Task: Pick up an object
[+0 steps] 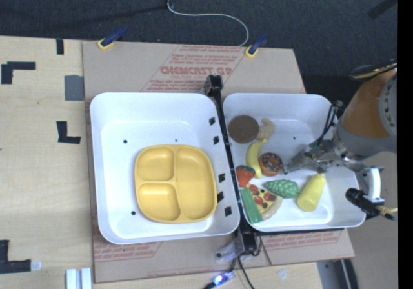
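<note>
Dark carpet lies behind a light wooden bench (39, 152) covered by a printed sheet of brown cardboard (193, 68), on which 2 shallow white bins sit side by side. In the camera view, the left white bin (110, 113) holds a yellow plastic plate with 3 compartments (175, 183). The right white bin (290, 110) holds a cluster of toy foods.

Taking the yellow plastic banana (255, 154) as landmark: a round brown disc (243, 128) lies just above it, a dark chocolate-coloured doughnut (271, 163) touches its right side, a toy pizza slice (264, 198) lies below it, a green bumpy vegetable (281, 187) sits below and right, and a yellow-green pear-like piece (310, 192) lies further right.

These pieces look like light, rigid, smooth plastic, likely slippery. The pear-like piece seems the easiest target: it stands apart from the cluster, and pinching across its narrower width should hold.

The grey arm with its orange band (368, 113) reaches in from the right, and its gripper (308, 155) is low over the bin, right of the doughnut and above the pear-like piece. Whether it is wide or narrow I cannot tell; nothing visible sits in it.
</note>
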### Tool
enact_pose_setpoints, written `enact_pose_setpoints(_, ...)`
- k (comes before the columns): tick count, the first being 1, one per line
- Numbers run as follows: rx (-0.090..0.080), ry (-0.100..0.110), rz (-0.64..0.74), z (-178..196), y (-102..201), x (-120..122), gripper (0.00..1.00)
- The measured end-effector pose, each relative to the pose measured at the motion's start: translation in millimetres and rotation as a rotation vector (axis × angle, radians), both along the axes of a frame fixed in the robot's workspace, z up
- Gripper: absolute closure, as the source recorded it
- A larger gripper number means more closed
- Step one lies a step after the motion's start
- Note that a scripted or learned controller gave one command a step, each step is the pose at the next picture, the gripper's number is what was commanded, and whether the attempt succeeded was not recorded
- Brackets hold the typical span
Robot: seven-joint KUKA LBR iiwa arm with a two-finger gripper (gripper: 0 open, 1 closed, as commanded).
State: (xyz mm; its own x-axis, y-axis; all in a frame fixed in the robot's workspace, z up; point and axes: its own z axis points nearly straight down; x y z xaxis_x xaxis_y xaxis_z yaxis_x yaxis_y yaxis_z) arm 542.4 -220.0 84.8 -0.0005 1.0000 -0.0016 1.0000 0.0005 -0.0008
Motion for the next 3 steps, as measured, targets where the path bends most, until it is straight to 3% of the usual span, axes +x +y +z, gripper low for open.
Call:
enact_pose_setpoints(1, -0.002, -0.002, 0.001, 11, 0, 0, 1.0)
enact_pose_setpoints(3, 0.0, -0.005, 0.001, 114, 7, -8, 1.0)
